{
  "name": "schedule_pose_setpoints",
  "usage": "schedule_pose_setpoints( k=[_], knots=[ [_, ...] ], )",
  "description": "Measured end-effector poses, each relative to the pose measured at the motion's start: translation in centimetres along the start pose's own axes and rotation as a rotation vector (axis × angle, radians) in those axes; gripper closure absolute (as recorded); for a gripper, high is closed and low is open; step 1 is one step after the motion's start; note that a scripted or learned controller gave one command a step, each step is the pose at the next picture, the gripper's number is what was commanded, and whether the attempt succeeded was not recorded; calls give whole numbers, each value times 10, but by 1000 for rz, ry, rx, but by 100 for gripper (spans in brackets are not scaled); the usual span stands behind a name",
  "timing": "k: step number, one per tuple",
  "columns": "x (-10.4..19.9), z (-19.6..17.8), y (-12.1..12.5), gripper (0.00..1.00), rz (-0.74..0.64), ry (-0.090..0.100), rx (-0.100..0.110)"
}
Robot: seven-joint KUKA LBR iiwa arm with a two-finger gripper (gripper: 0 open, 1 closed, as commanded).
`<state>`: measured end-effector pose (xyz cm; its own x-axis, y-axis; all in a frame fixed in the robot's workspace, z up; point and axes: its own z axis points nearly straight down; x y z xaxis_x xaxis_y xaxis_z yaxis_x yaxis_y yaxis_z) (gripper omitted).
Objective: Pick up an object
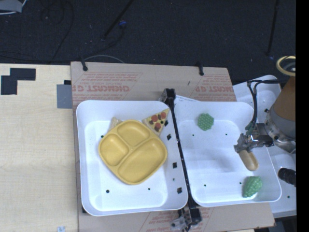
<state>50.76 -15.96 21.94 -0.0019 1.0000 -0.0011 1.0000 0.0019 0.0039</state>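
My gripper (247, 146) is over the right side of the right bin (217, 197), at the end of the arm that comes in from the right. A tan, sausage-shaped object (250, 160) sits directly below and against the gripper's tip, its upper end hidden by the gripper. I cannot tell whether it is gripped or only lying on the bin floor. A green knobbly ball (205, 121) lies at the back of the right bin. A second green lump (252, 186) rests in its front right corner.
The left bin (91, 187) holds a yellow divided plate (133, 151) and a toy pizza slice (157, 121) at its back right. A black divider (176, 149) runs between the bins. Cardboard lies under both bins, and cables trail at the right.
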Motion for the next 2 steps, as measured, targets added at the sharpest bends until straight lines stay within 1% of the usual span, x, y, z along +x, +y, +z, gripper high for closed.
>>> schedule_pose_setpoints(
  k=[1,2],
  knots=[
    [-1,-31,1,100,0,1,3],
    [47,-36,19,100,-4,3,6]
  ],
)
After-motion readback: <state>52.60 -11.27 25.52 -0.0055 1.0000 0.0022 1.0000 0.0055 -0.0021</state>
